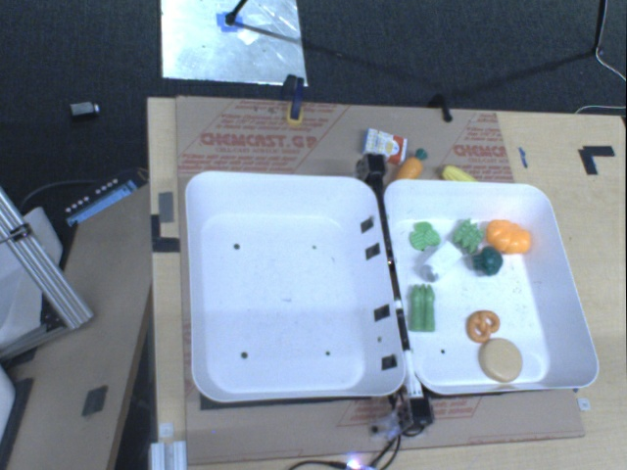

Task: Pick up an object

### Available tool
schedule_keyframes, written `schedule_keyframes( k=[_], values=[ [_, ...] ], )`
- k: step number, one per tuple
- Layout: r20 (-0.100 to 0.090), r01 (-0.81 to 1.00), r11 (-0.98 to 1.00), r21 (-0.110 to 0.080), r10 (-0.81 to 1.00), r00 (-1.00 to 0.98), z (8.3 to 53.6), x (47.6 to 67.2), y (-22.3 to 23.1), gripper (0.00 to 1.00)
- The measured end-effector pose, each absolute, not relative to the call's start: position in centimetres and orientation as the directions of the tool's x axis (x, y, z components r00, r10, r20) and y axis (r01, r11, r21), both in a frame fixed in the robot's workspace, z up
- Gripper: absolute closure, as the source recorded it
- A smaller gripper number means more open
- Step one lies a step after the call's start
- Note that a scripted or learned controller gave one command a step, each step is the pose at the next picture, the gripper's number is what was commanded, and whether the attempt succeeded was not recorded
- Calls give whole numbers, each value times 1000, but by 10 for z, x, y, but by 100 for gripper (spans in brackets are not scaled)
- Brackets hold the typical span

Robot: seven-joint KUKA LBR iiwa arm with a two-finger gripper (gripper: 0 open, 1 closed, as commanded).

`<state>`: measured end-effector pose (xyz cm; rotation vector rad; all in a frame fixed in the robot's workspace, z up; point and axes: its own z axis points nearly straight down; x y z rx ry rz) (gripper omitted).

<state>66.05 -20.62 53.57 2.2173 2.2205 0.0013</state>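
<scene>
Where the two white bins sit side by side on a printed cardboard sheet (pixel 255 137) on the table (pixel 108 302), the left bin (pixel 284 292) fills the middle of the frame and shows a pale floor with four small dark dots. The right bin (pixel 554 302) holds all the candidate objects for the pick. Along its upper part lie a green leafy piece (pixel 424 235), a second green leafy piece (pixel 468 233) and an orange toy vegetable (pixel 507 237), the last two almost touching. Just below them are a dark green round piece (pixel 487 260) and a pale whitish piece (pixel 443 260). Lower, near the bin's left wall, lies a green bundle of stalks (pixel 421 307). Towards the bottom right, a pretzel (pixel 482 325) sits just above a tan round disc (pixel 502 359).

Black clips (pixel 372 252) run along the seam between the bins. Above the right bin, outside it on the cardboard, lie a white-and-red packet (pixel 384 144), an orange carrot-like piece (pixel 409 167) and a yellow piece (pixel 457 174). A yellow-and-blue clamp (pixel 293 101) grips the cardboard's upper edge. A shiny silver sheet (pixel 233 27) lies on the dark carpet at upper left, and an aluminium frame (pixel 39 272) stands at the left edge.

Whether the pincer is apart or together cannot be told.
</scene>
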Motion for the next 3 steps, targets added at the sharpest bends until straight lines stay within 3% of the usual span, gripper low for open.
schedule_keyframes(
  k=[3],
  values=[
    [-2, 1000, 2, 3, 1000, -2, 536, 660, -206, 100]
  ],
)
